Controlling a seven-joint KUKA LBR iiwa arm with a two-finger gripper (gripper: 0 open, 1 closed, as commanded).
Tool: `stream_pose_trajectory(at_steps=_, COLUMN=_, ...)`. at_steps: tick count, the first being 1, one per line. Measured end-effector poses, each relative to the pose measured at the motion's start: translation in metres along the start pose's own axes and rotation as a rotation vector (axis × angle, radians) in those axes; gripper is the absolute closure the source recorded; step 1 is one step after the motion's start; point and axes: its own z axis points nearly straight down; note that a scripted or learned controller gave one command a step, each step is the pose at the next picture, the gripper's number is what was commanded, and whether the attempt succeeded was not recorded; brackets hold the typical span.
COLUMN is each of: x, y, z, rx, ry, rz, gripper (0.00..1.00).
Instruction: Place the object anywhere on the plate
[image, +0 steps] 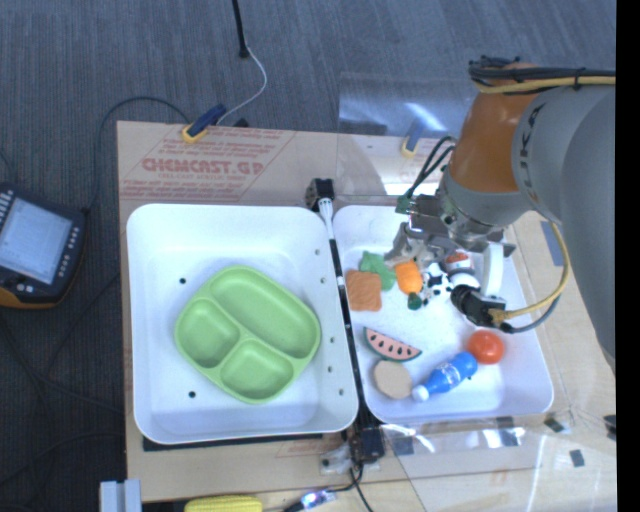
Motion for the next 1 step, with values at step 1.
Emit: stream_pose_trajectory(at_steps=1, x=0.0697, y=0.0000, z=0.0373, rx=0.003, ry=0.003, rz=-0.065, gripper=1.00)
